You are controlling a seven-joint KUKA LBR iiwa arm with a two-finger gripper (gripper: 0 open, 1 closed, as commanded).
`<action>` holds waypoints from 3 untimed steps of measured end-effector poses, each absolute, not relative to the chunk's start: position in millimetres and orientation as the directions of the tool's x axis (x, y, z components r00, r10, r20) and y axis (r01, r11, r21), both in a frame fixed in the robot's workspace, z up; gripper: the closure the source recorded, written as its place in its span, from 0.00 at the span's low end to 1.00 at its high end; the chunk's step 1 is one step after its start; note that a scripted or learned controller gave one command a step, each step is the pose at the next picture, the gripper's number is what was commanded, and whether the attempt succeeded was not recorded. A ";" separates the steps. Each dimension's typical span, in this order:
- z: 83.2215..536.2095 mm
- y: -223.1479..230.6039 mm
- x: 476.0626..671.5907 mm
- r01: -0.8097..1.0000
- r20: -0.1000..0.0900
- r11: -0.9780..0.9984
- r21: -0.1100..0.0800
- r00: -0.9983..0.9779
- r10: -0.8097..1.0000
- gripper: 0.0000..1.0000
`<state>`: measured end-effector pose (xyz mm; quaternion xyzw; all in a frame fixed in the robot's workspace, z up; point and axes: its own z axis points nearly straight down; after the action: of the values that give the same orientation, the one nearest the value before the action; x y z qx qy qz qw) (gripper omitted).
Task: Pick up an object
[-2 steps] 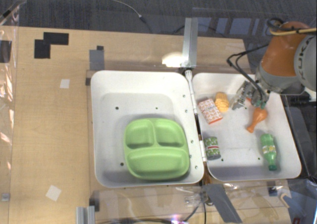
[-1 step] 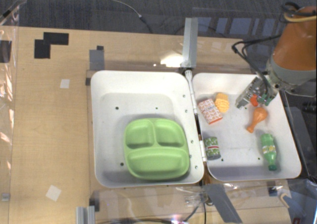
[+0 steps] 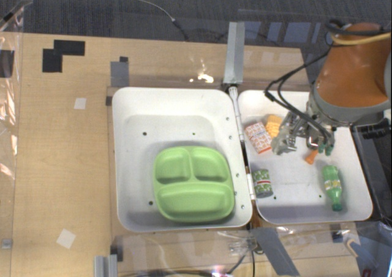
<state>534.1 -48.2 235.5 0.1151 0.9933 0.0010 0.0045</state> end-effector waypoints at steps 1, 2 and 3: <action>205.7 33.4 495.4 0.410 -0.004 0.912 0.004 -0.912 0.410 1.00; 184.2 70.3 512.7 0.845 -0.001 0.534 0.003 -0.534 0.845 1.00; 199.9 142.6 512.7 0.889 0.001 0.458 0.004 -0.458 0.889 1.00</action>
<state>512.7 142.6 199.9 0.5208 0.8537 0.0020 0.0007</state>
